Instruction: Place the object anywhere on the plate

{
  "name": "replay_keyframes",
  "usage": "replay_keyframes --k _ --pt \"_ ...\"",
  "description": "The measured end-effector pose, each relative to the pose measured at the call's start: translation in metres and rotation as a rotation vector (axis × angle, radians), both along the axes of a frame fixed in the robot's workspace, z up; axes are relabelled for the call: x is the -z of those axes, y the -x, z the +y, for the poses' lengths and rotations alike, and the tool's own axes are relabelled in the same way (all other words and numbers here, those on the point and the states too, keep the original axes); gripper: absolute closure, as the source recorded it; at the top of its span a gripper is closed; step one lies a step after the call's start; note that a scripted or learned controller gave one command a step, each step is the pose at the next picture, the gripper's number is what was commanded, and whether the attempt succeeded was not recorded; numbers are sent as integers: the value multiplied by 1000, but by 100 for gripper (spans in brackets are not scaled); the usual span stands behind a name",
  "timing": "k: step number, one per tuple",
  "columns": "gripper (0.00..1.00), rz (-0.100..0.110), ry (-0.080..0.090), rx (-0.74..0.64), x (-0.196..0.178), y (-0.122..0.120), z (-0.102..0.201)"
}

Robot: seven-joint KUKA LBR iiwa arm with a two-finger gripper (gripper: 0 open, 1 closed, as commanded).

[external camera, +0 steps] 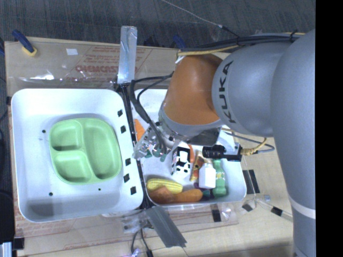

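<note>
Camera view: green divided plate sits in the left white bin, nothing on it. Arm reaches over the right bin, end effector low at that bin's left edge, by the divider. Can't tell its opening or any hold. Right bin clutter: corn cob, orange carrot-like piece, white bottle, black-and-white cow-pattern item, green item. Bins rest on the tabletop.
</note>
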State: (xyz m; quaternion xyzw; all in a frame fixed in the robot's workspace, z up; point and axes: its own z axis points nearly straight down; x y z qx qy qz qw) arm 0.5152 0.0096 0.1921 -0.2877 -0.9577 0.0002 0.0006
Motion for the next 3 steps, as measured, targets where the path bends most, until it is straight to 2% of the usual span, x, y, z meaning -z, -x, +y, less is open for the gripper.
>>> replay_keyframes --k 1,2,3 --pt "100 -2 -1 136 0 -1 63" --pt "100 0 0 353 -6 -31 145" --pt "0 0 1 355 -6 -31 144"
